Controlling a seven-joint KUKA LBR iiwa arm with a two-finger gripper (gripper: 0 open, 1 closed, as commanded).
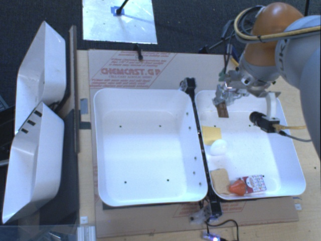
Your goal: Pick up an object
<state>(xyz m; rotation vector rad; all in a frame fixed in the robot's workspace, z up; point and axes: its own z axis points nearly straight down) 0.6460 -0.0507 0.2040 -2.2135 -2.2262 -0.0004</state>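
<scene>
You see end effector [221, 106] pinching small brown piece [222, 111], lift step; yellow block [211, 134] below; next, raise clear of right bin [291, 154].

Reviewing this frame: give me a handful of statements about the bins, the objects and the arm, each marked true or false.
1. The gripper is above the right bin. True.
2. The yellow square lies in the left bin. False: it lies in the right bin, near the divider.
3. The white egg-shaped object sits just below the yellow square in the picture. True.
4. The red-and-white packet is at the right bin's far edge. False: it is at the near edge, beside an orange object.
5. The arm's orange band shows at upper right. True.
</scene>
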